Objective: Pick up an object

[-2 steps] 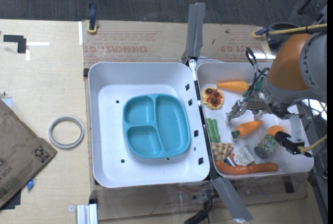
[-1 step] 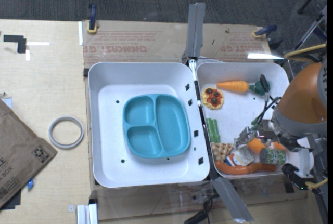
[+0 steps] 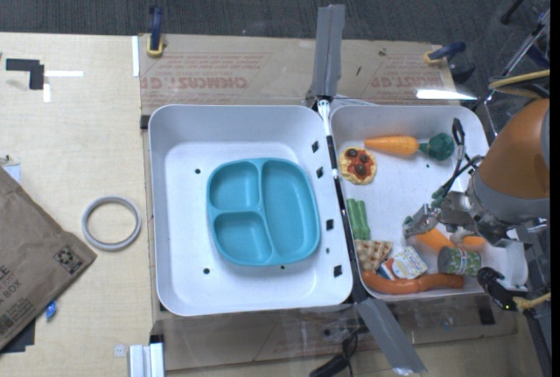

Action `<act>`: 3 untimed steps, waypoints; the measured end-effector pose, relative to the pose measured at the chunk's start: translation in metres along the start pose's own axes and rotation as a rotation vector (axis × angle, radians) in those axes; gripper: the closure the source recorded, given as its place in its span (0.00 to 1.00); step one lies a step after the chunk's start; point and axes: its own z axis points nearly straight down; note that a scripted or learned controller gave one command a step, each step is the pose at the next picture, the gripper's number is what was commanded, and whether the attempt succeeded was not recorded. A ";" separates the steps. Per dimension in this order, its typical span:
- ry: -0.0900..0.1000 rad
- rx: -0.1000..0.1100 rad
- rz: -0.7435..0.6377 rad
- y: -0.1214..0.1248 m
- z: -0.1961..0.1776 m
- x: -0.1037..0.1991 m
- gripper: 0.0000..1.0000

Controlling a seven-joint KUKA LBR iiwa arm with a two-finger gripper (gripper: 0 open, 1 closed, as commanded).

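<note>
Orange toy piece (image 3: pixel 435 238) | beneath end effector (image 3: pixel 430 221) | right bin (image 3: pixel 398 120)

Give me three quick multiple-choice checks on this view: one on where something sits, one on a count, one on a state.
1. Where is the blue plate?
A. left bin
B. right bin
C. on the bench

2. How many sections does the plate have?
A. two
B. three
C. four

3. How does the carrot lie?
A. standing upright
B. flat on the bin floor
C. on the plate

Answers:
1 A: it sits in the middle of the left bin.
2 B: ridges split it into three.
3 B: it lies flat near the far wall of the right bin.
</note>
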 end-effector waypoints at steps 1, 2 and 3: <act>0.016 0.008 0.008 -0.006 0.000 -0.013 0.00; 0.000 0.000 0.015 -0.005 -0.008 -0.020 1.00; -0.011 -0.003 0.126 -0.018 -0.124 0.041 1.00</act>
